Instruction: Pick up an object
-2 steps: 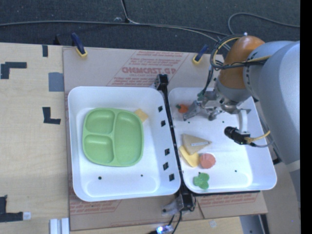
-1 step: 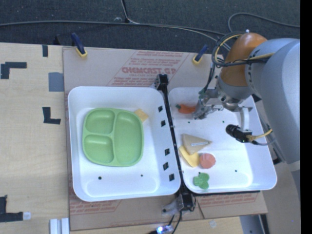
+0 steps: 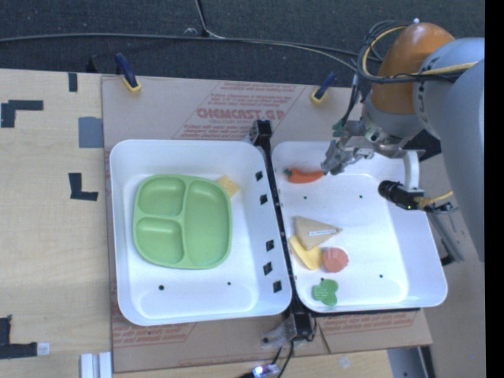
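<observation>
Scanning left to right, places taken from the gripper:
Left bin (image 3: 126, 211): well to the gripper's left, its wall against the right bin's.
Green tray (image 3: 183, 220): three-compartment plate, flat in the left bin, far left and lower.
Yellow piece (image 3: 228, 185): small, touching the tray's upper right corner.
Carrot (image 3: 305, 176): orange, lying flat, right at the gripper's tip on its left; whether they touch, I can't tell.
Cheese wedge (image 3: 315, 232): pale, below the gripper, resting on a yellow slice (image 3: 305, 253).
Pink round (image 3: 335, 260): just right of the yellow slice.
Green piece (image 3: 324, 291): lowest, near the front wall.
Gripper (image 3: 335, 164): down at the right bin's (image 3: 417, 282) far end; its opening can't be made out from here.
</observation>
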Tool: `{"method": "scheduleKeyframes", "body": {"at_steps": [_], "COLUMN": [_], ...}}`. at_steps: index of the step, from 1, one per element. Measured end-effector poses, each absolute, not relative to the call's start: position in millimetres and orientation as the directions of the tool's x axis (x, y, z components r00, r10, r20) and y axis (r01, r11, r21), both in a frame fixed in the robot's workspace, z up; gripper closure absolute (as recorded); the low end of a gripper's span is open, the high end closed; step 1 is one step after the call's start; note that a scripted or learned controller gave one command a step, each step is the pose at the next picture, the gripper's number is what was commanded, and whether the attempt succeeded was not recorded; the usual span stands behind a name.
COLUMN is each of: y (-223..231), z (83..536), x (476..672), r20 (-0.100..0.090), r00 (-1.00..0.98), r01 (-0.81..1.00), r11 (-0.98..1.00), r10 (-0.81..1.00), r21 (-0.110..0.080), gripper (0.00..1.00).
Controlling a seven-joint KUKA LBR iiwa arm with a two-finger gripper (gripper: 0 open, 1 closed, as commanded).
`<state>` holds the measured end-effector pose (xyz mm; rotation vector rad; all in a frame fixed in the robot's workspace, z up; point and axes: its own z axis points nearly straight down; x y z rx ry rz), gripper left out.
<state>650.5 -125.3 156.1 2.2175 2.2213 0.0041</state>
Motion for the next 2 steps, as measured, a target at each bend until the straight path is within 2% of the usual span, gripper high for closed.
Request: {"method": "scheduleKeyframes", "body": {"at_steps": [1, 2], "y": [-125, -79], "z": [209, 222], "x": [651.6, 626.8], "r20": [0.000, 0.001], "r00": [-0.002, -0.004], "r01": [1.000, 1.000], "r11": [0.002, 0.004], "r10": [1.000, 1.000], "r21": [0.004, -0.001], "gripper": [1.00, 1.00]}}
